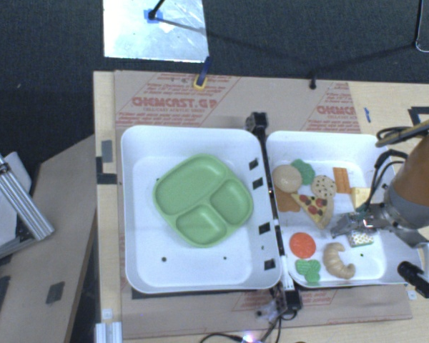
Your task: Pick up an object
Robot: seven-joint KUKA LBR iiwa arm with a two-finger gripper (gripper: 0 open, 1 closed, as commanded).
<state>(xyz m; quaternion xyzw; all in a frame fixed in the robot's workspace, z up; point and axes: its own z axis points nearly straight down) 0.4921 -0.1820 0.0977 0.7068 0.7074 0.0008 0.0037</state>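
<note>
Camera view: gripper (352,227) low in the right bin (375,143), fingers apparently parted, nothing seen between them. Croissant (338,260) lies just below and left of the fingertips, apart. Pizza slice (317,207) near left. Green plate (202,199) occupies the left bin (139,213).

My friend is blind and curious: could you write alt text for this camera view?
A grey robot arm with an orange band reaches from the right, its gripper low over the right bin of toy food: a pizza slice, a croissant, a tomato slice. The left bin holds a green divided plate.
</note>
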